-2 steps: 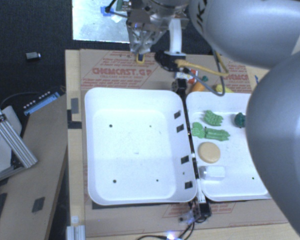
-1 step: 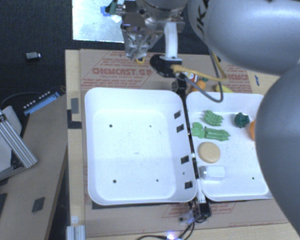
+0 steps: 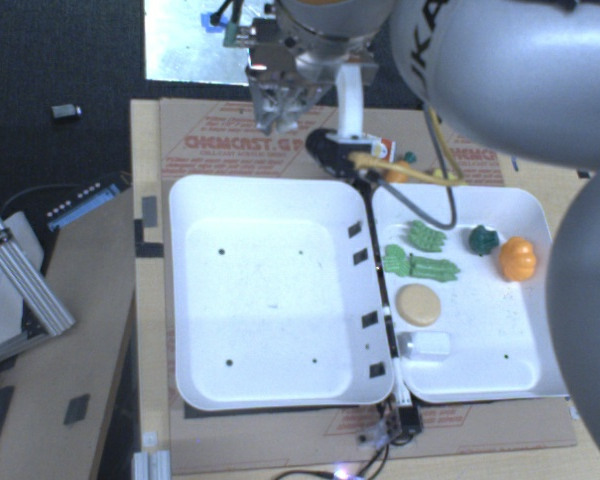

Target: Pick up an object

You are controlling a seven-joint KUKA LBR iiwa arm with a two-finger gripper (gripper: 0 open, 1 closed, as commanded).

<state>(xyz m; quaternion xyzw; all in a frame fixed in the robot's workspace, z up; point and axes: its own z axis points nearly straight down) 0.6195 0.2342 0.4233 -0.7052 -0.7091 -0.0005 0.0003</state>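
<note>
You see the tool (image 3: pixel 280 108) near the top of the frame, left of centre, hanging over the cardboard-covered surface (image 3: pixel 220 143) just above the upper rim of the left bin (image 3: pixel 195 298). You cannot tell how far it is open, and nothing shows in its grip; it looks apart from both bins.

The left bin fills the middle of the frame, and you see nothing lying in it. The right bin (image 3: pixel 480 378) sits touching it on the right side and carries all the objects: two green toy pieces (image 3: pixel 425 251) lying one above the other near its upper left, a small dark green piece (image 3: pixel 482 238) to their right, an orange fruit (image 3: pixel 517 259) just beside that at the bin's right side, a tan round disc (image 3: pixel 418 305) below the green pieces, and a small white block (image 3: pixel 425 345) below the disc.

All of these objects lie to the lower right of the tool, well apart from it.
</note>
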